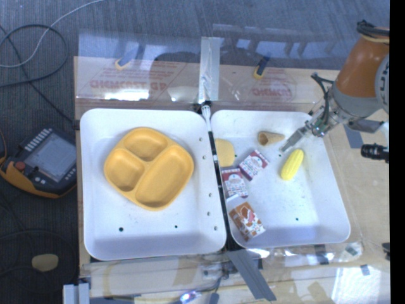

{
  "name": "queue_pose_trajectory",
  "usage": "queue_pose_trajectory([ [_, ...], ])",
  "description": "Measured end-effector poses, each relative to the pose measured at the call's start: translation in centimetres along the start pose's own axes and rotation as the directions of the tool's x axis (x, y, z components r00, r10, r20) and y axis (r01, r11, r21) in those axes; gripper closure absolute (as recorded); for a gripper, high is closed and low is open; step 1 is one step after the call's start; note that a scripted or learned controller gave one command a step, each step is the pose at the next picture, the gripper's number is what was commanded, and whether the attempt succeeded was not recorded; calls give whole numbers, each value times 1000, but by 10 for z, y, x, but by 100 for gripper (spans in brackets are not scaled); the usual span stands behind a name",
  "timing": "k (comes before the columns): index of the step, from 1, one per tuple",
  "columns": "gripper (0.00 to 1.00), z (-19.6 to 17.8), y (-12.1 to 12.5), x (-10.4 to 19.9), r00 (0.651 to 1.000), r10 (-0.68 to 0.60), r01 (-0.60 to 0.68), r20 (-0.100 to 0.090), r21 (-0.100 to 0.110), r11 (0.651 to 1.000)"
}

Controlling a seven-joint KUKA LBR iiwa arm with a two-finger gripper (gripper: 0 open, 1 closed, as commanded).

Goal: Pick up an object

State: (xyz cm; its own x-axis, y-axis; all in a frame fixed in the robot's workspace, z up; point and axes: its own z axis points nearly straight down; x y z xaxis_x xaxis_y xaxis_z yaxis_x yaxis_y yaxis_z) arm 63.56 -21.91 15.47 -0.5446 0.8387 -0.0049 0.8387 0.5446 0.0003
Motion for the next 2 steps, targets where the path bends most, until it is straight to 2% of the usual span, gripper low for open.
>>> queue_pose_trajectory([
  [1, 0, 65, -21, 9, 987, -160, 160, 5, -6, 987],
  [2, 100, 53, -19, 9, 987, -160, 160, 7, -12, 987],
])
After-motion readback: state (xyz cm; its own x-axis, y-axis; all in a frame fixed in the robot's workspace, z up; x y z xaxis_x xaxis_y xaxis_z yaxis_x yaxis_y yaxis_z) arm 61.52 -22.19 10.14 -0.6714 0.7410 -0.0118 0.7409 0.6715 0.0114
